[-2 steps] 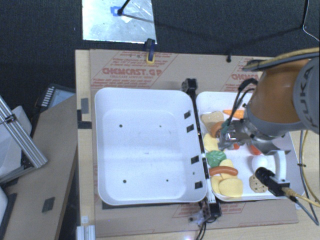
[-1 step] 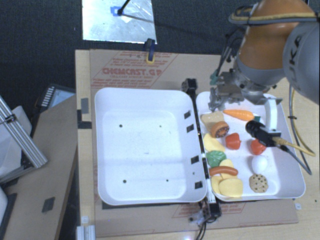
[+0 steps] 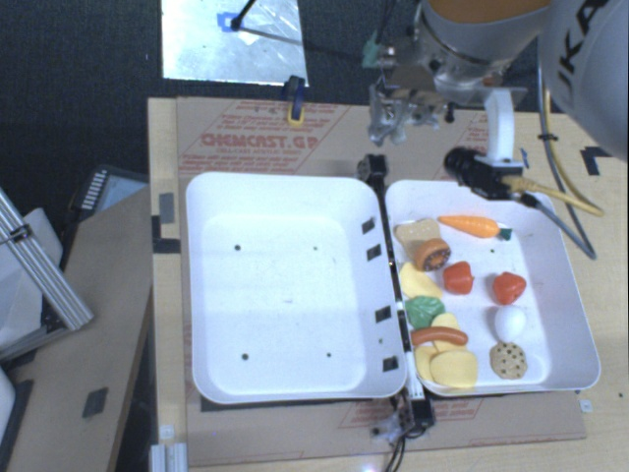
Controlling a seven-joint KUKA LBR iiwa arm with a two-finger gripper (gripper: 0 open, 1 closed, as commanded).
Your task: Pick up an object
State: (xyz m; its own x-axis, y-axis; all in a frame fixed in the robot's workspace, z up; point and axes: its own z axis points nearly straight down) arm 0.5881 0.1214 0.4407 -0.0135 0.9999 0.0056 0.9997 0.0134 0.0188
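Beneath everything we are seeing a tan desk (image 3: 108, 293) carrying a brown cardboard sheet (image 3: 246, 131) with red printing, and on it two shallow white bins side by side. Nearest to us, at the front of the right bin (image 3: 565, 293), a yellow food piece (image 3: 454, 367) is lying just beside a speckled cookie (image 3: 508, 359). Slightly farther in, we are finding a small sausage (image 3: 439, 336), a white egg (image 3: 509, 321) and a green leafy piece (image 3: 425, 310). Behind those, two red tomato-like pieces are sitting apart from each other, one nearer the middle (image 3: 458, 278) and one toward the right (image 3: 508, 287). Farther back, a brown bread-like piece (image 3: 423, 236) is touching a round brown piece (image 3: 433, 254), and an orange carrot (image 3: 470, 226) is lying near the far rim. The left bin (image 3: 285, 283) is sitting alongside, joined by black clips down the middle. Beyond the bins, the claw (image 3: 391, 126) is hanging above the cardboard, past the far rims, near the gap between the bins. We cannot tell how it is set, and we are seeing nothing gripped in it. Farthest away, a shiny metal plate (image 3: 231, 28) is lying on dark floor.
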